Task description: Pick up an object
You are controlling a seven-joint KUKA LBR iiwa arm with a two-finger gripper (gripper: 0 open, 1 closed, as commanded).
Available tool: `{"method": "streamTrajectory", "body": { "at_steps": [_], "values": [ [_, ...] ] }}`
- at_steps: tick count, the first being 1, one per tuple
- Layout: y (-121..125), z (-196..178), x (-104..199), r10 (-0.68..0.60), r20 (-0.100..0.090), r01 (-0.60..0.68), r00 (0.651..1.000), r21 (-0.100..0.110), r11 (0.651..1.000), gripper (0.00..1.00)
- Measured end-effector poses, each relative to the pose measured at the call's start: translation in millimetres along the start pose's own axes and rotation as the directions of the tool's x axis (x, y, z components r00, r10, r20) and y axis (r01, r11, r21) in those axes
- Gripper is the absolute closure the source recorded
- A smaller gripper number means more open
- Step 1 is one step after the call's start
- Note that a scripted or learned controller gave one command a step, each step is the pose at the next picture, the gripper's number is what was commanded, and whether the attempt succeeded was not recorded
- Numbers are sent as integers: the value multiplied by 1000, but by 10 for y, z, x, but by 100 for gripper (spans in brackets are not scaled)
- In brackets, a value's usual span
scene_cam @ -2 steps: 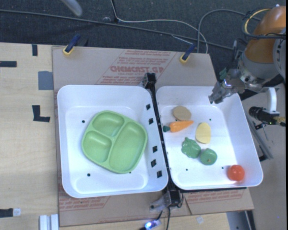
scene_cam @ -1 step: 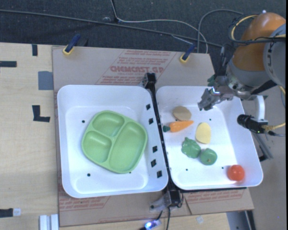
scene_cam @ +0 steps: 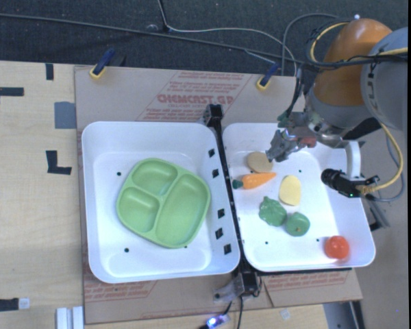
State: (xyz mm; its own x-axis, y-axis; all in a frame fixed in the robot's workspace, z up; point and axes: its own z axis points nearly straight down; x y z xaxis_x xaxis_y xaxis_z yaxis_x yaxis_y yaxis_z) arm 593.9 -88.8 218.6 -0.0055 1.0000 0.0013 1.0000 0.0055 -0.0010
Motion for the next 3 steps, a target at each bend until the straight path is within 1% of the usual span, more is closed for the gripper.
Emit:
{"method": "streamTrajectory", "body": {
  "at_steps": [1, 2, 3],
  "values": [
    [-107, 85, 554, -1, 0, 1, 1000, 2, 1000, 100],
    [-278, 155, 1074, 0, 0, 0, 1000, 3, 1000, 100],
    [-408, 149, 1524, 0, 0, 0, 1000, 3, 1000, 100]
  ]
}}
